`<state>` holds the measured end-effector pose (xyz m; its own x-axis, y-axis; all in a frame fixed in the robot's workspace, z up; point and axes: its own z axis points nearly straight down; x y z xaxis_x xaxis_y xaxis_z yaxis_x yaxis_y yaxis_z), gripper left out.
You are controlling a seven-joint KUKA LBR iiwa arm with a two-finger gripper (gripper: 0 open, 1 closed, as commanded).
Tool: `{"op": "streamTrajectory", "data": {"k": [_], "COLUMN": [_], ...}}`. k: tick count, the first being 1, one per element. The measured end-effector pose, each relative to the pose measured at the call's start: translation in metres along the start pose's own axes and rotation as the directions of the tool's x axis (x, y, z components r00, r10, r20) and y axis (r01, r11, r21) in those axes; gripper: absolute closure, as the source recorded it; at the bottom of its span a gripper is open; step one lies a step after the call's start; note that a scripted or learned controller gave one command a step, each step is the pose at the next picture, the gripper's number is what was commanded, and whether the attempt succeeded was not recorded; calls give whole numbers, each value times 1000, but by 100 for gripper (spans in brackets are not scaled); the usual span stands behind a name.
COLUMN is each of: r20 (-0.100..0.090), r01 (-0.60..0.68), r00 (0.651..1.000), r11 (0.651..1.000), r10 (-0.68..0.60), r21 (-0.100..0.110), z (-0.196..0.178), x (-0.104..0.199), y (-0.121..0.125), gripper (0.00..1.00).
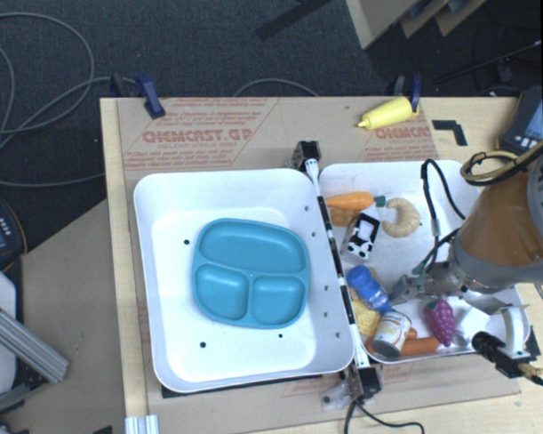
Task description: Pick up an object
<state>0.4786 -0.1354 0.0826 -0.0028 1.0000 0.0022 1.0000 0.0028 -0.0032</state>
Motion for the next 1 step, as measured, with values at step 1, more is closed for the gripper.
{"op": "streamTrajectory", "data": {"k": [1], "r20": [2], "r01": [4], "r00": [1000], "r11": [1000], "r10": [-4], "r21": [-9], "z": [-3], "x": [34], "y": [76], "gripper": [0]}}
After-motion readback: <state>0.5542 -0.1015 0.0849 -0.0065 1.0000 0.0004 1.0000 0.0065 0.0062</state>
